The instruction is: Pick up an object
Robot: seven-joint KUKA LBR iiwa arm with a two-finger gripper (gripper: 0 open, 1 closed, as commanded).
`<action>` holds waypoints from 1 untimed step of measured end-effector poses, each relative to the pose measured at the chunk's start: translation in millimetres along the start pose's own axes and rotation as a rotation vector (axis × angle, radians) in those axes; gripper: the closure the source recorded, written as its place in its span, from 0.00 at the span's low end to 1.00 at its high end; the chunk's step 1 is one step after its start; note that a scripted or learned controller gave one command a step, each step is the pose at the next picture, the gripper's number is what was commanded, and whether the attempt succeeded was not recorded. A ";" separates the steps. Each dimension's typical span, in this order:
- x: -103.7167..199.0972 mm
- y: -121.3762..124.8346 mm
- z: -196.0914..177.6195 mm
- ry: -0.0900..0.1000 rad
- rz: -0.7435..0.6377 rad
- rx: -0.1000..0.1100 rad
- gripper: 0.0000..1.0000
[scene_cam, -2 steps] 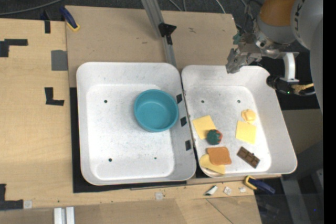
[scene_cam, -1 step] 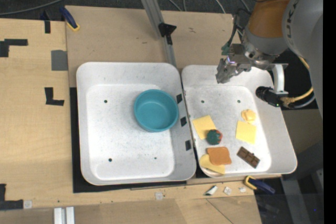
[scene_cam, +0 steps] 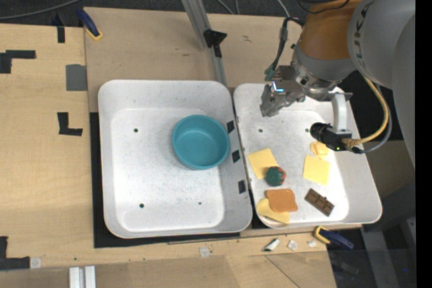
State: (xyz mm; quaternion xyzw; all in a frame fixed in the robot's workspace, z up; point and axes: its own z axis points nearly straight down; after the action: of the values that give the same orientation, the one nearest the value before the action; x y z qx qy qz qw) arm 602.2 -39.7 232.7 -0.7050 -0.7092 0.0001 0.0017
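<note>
Two shallow white bins sit side by side on a wooden bench (scene_cam: 40, 145), each on a dark mat. The left bin (scene_cam: 121, 212) holds one thing, a teal bowl (scene_cam: 200, 141), upright and right of its middle, close to the wall it shares with its neighbour. The right bin (scene_cam: 361, 212) holds the small pieces, all gathered in its near half: a yellow square (scene_cam: 262, 162) lies leftmost, with a green ball (scene_cam: 275, 176) touching its near right corner; nearer still an orange slab (scene_cam: 281, 199) rests on top of a pale yellow piece (scene_cam: 268, 214) at the bin's near wall; right of these lies a brown chocolate bar (scene_cam: 318, 202), tilted, and beyond it a second yellow square (scene_cam: 316, 170). The far half of this bin is bare white, and over its far left part hangs the gripper (scene_cam: 273, 106), dark grey, with nothing seen between its fingers; whether the jaws are parted or closed I cannot tell. A black fitting (scene_cam: 328, 135) on the arm's white bracket sits just above the second yellow square. The arm (scene_cam: 378, 23), grey with an orange band, fills the far right. On the bench, black tape marks lie at the left, a blue and yellow clamp (scene_cam: 90, 25) grips the far left board and another (scene_cam: 332, 237) sits at the near edge below the right bin. A grey pole (scene_cam: 192, 0) slants up from between the bins, and cables trail over dark carpet beyond. Count: two bins, one bowl, two yellow squares, one ball, one orange slab, one pale piece, one chocolate bar, two clamps.
</note>
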 end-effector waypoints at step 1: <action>45.4 -28.6 11.9 -0.001 0.001 0.003 1.00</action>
State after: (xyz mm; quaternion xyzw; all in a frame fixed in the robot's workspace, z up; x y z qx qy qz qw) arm 573.3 5.6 221.0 -0.7054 -0.7088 0.0015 0.0022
